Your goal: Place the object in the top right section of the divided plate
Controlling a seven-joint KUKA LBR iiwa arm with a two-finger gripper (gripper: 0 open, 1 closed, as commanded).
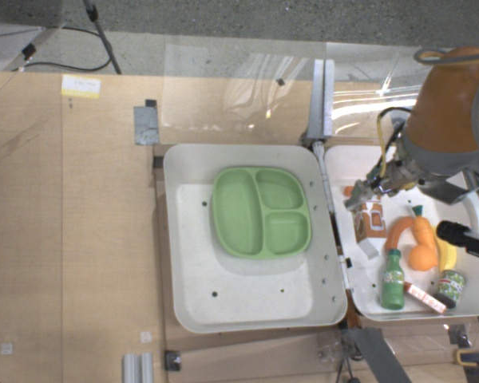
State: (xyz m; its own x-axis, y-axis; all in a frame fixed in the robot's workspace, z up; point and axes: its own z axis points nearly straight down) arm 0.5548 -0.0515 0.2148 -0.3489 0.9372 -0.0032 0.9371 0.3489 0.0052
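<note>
Camera view: gripper (366, 197) low over right bin (359, 309), finger state unreadable.
Hovered above small orange-brown packet (373, 218) by that bin's left wall; beside it orange carrot-like toy (421, 242), green bottle (393, 280), small can (451, 286). Green divided plate (262, 212) sat in left bin (247, 313), well apart.

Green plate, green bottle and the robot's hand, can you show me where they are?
green divided plate (238, 214): camera view, on its long left section.
green bottle (393, 284): camera view, on its body.
hand (366, 196): camera view, at its tip over the right bin.
</note>
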